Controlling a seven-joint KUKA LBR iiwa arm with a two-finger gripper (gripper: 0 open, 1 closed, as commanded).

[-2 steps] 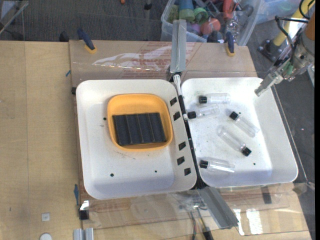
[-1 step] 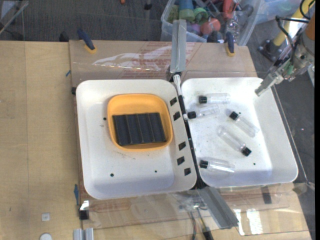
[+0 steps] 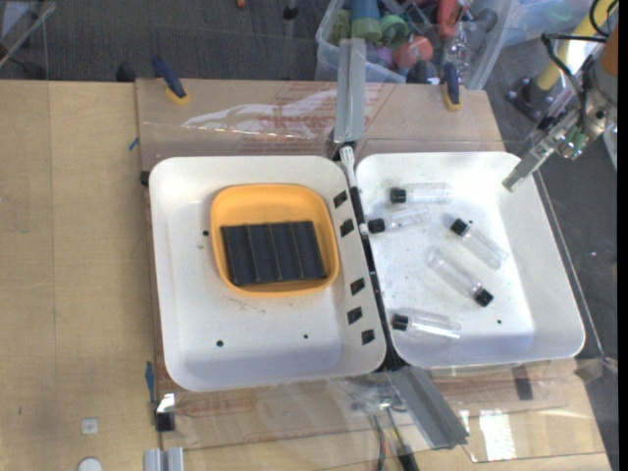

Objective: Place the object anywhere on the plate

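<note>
An orange square plate (image 3: pixel 228 222) sits in the left white bin (image 3: pixel 186 341). A black ribbed slab (image 3: pixel 273 253) lies flat on it and covers most of its middle. Several clear vials with black caps lie scattered in the right bin (image 3: pixel 549 332), among them one at the back (image 3: pixel 417 194), one mid-right (image 3: pixel 476 241) and one at the front (image 3: pixel 424 324). My gripper (image 3: pixel 518 175) hangs above the right bin's far right corner, apart from every vial, with nothing visibly in it. The arm reaches in from the upper right.
A clear tub of colourful toys (image 3: pixel 422 18) stands behind the bins. A metal bar (image 3: pixel 348 106) rises from the seam between the bins, and black clips (image 3: pixel 355 285) line that seam. Blue clamps (image 3: pixel 172 81) hold the back board. Bare wooden bench lies to the left.
</note>
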